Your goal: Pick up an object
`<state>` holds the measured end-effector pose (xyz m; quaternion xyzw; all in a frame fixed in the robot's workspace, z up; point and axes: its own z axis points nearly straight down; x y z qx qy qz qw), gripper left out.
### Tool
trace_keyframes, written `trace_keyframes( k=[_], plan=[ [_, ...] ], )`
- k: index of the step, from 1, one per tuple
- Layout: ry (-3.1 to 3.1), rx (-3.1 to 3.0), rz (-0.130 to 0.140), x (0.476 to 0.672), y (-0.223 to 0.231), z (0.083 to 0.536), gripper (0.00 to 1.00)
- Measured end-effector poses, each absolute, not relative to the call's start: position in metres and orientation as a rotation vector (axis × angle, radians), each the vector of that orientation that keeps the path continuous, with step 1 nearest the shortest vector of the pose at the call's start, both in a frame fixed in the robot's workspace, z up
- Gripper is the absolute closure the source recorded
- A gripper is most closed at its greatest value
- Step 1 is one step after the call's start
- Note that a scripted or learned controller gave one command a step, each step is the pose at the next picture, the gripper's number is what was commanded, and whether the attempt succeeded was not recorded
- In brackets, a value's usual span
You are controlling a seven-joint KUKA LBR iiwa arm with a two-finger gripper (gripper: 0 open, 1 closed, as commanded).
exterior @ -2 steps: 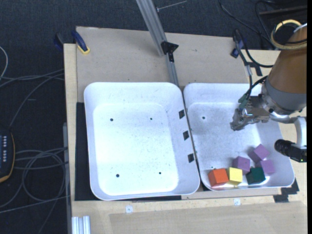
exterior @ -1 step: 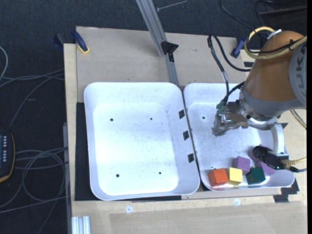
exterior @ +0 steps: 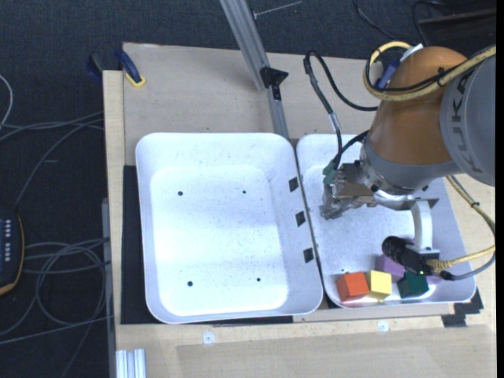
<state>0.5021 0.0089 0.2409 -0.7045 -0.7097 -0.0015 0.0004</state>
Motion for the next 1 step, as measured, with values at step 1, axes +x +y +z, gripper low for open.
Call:
trace_keyframes(
  k=[1],
  plan=[
    [-2.23,-2.21,-0.005,0.4949,0.0721,0.2461,1.0]
  ],
)
